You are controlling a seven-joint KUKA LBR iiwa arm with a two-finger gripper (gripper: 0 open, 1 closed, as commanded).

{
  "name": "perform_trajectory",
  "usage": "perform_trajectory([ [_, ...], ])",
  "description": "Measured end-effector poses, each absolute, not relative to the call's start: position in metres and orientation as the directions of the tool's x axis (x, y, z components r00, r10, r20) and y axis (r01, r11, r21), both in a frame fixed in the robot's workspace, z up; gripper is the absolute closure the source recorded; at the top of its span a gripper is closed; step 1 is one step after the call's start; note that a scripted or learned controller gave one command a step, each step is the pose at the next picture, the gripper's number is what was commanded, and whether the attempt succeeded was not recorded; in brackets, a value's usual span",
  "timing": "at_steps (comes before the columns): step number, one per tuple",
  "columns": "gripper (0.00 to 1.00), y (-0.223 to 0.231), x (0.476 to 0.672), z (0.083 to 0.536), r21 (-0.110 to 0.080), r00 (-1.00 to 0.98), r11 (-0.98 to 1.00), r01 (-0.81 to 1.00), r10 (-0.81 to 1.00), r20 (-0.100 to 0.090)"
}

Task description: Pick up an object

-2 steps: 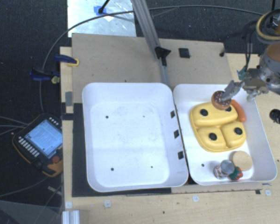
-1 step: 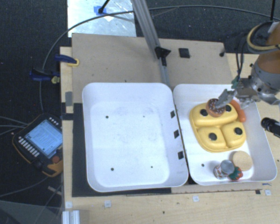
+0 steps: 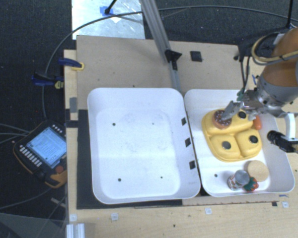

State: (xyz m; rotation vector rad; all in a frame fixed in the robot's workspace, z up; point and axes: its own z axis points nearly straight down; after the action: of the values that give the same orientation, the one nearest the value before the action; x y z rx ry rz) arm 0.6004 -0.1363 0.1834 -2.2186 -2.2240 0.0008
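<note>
Dark carpet all round, with a tan counter (image 3: 139, 63) in the middle carrying both white bins. From my remote seat, the left bin (image 3: 136, 143) is biggest and has only a few dark specks on its floor. Right bin (image 3: 203, 177) butts against it, black clips along the shared edge.

Arm (image 3: 283, 68) comes in from the right, orange band up top, grey wrist below, over the right bin's far right corner. A grey pole (image 3: 156, 24) slants down from the top to the counter's back edge.

Biggest item in the right bin: a yellow moulded toy (image 3: 233, 138) with dark round holes, long axis running from upper left to lower right, wider end toward the near right. A small round brown-and-pink piece (image 3: 221, 118) sits on its upper left end.

End effector (image 3: 233, 110) points down-left, tip right at that round piece, touching or just above, I cannot tell. I cannot tell how far its fingers are apart or whether anything is between them.

Near edge: a tan round disc (image 3: 258, 170), and just beside it a small multicoloured cluster (image 3: 241, 181). Small orange bit (image 3: 257, 124) beside the toy's right edge.

Off the counter, left: a teach pendant (image 3: 44, 150), screen lit.
</note>
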Motion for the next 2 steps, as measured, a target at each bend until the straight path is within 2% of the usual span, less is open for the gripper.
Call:
perform_trajectory([
  [1, 0.0, -0.141, 0.598, 0.14, -0.002, -0.001, 0.001, 1.0, 1.0, 0.0],
  [2, 1.0, -0.141, 0.599, 0.154, 0.004, -0.002, 0.002, 1.0, 1.0, -0.001],
])
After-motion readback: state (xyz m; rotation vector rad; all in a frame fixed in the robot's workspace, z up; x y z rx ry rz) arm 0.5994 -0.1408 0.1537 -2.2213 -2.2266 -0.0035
